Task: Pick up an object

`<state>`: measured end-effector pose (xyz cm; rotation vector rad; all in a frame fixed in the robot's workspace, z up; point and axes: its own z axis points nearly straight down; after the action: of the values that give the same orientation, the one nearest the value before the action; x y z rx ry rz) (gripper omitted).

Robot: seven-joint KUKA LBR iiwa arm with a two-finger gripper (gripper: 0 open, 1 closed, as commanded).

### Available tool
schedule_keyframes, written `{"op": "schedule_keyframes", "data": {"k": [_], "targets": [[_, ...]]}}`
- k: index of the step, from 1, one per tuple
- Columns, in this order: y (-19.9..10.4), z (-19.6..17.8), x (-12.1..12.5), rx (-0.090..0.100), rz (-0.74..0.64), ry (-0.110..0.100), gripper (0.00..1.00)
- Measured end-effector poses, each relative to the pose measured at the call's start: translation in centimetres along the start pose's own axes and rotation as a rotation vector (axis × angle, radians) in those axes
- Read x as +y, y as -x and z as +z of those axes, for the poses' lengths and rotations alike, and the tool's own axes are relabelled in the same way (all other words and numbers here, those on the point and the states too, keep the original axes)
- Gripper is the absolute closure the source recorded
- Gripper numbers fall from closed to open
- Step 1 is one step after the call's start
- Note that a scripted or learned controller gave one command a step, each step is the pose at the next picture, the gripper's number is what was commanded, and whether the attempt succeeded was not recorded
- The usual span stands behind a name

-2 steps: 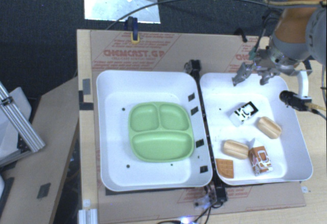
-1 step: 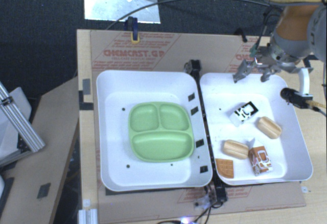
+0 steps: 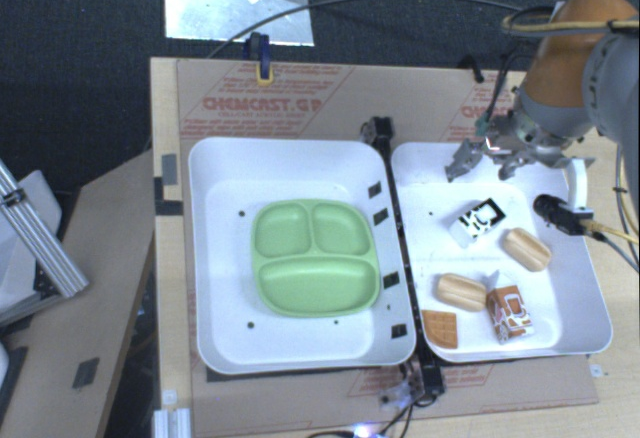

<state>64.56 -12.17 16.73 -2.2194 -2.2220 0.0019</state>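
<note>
The right bin (image 3: 590, 321) holds several small items. A black-and-white box (image 3: 480, 219) lies near its middle, with a tan bread roll (image 3: 527, 249) to its right. Along the near side lie a hotdog-like bun (image 3: 461, 291), a flat orange cracker (image 3: 440, 328) and a brown carton (image 3: 509, 314). My gripper (image 3: 489, 162) hangs over the far part of this bin, behind the black-and-white box and apart from it. It is open, its two fingers spread, and nothing sits between them.
The left bin (image 3: 215, 226) carries a green divided plate (image 3: 315, 258). Black clips line the ridge between the two bins (image 3: 390, 226). The arm's orange band (image 3: 575, 46) and its cables rise at the far right. A black-tipped white part (image 3: 560, 209) overhangs the right bin's right edge.
</note>
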Motion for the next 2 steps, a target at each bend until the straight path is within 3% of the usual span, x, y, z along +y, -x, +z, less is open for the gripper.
{"op": "schedule_keyframes", "data": {"k": [2], "targets": [[-0.2, 8.5, 0.1, 0.0, 0.0, 0.0, 0.0]]}}
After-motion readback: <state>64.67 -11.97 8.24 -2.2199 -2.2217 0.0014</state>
